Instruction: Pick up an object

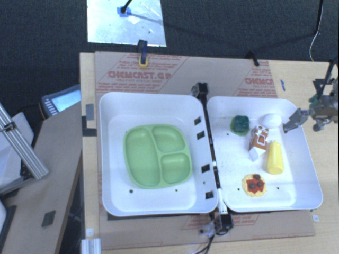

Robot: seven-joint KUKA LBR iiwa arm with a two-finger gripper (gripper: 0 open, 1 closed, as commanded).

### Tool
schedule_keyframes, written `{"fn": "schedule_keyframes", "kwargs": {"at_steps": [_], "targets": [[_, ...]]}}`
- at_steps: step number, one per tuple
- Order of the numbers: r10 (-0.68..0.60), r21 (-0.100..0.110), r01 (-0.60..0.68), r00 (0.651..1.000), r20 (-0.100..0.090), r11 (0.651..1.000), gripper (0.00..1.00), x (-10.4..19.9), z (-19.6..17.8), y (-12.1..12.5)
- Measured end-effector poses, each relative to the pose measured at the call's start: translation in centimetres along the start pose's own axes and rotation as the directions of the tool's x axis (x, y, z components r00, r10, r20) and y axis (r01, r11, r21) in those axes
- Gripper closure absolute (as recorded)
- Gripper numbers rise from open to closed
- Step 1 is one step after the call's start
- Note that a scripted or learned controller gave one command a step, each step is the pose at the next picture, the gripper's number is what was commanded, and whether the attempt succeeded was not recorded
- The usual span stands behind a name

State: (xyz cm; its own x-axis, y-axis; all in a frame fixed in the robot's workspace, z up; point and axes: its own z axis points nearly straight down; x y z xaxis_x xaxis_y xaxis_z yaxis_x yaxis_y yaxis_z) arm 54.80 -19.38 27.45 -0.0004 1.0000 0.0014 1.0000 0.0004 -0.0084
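two white bins are sitting side by side on the bench: the left bin (114, 194) and the right bin (296, 194). one green divided tray (157, 155) with three compartments is lying in the left bin. five small things are lying in the right bin: one yellow bottle (275, 157), one orange-and-white carton (259, 140), one white ball (271, 120), one dark green lump (240, 124) and one toy pizza (255, 184). the gripper (294, 120) is hovering at the right bin's far right rim, beside the ball; i cannot tell how its jaws are standing.

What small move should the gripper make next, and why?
Probably move left and down toward the white ball. The gripper hangs at the right bin's far right edge with nothing between its fingers, and that ball lies nearest to it.
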Motion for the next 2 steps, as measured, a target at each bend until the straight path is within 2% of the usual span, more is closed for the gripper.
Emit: {"fn": "schedule_keyframes", "kwargs": {"at_steps": [1,2], "targets": [[-0.003,-0.010,0.003,1.000,0.002,1.000,0.00,0.1,-0.6,0.2],[0.000,-0.006,0.000,1.000,0.001,1.000,0.00,-0.3,5.7,0.3]]}}
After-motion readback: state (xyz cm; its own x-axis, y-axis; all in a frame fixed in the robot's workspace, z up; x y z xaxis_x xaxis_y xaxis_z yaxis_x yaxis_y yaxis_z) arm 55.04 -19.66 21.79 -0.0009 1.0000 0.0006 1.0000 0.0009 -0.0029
